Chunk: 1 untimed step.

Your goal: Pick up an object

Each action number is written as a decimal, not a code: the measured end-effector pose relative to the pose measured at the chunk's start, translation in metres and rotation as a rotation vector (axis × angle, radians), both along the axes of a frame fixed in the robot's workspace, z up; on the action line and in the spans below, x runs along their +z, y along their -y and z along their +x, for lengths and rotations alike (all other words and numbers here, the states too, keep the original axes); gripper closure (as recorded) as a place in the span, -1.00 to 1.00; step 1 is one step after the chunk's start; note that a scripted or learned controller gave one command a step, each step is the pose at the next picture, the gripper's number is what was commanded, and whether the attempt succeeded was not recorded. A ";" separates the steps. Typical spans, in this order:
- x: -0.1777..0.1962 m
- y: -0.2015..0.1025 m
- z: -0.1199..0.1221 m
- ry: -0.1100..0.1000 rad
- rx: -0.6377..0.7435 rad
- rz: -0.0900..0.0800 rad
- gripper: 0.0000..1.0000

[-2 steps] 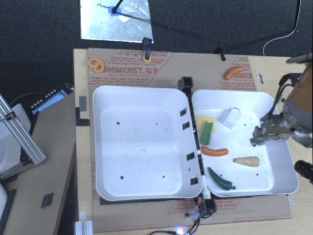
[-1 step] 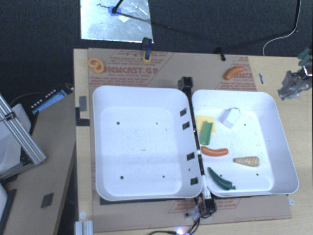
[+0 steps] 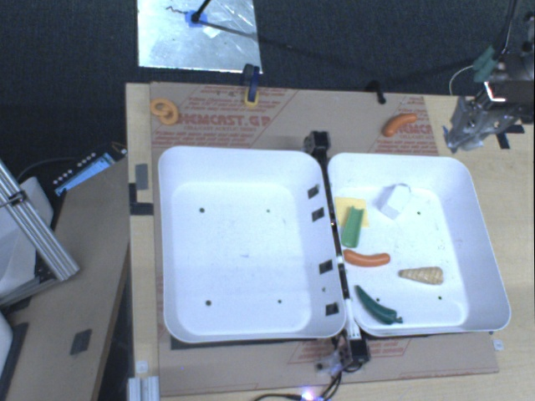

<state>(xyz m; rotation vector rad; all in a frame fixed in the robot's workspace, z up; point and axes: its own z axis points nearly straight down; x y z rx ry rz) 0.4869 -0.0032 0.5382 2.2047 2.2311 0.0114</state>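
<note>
The objects to choose from lie in the right bin [image 3: 481,249]. Nearest to its middle is an orange sausage [image 3: 367,258], lying almost level across the floor. It looks like a light plastic toy, smooth and round, so I judge it may roll or slip; the best hold is across its short width, near the middle of its length. Just above it a green pickle-like piece [image 3: 352,226] rests partly on a flat yellow slice [image 3: 351,206], which looks too thin to grasp easily. To the right of these is a small white block [image 3: 394,199], with flat faces that should give firm contact. Lower, a tan cone-shaped piece [image 3: 420,275] lies on its side, and a dark green pepper [image 3: 377,306] lies near the front wall, close to the divider. All seem light and rigid.

The left bin [image 3: 167,249] is beside it. On the cardboard behind the bins lie another orange sausage [image 3: 399,124] and a small pretzel [image 3: 165,111].

The gripper [image 3: 470,132] hangs high at the right, beyond the back corner of the right bin, well apart from every object. Whether it is parted or closed I cannot tell.
</note>
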 end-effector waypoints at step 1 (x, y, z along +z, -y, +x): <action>-0.003 -0.042 0.000 -0.005 -0.004 0.000 1.00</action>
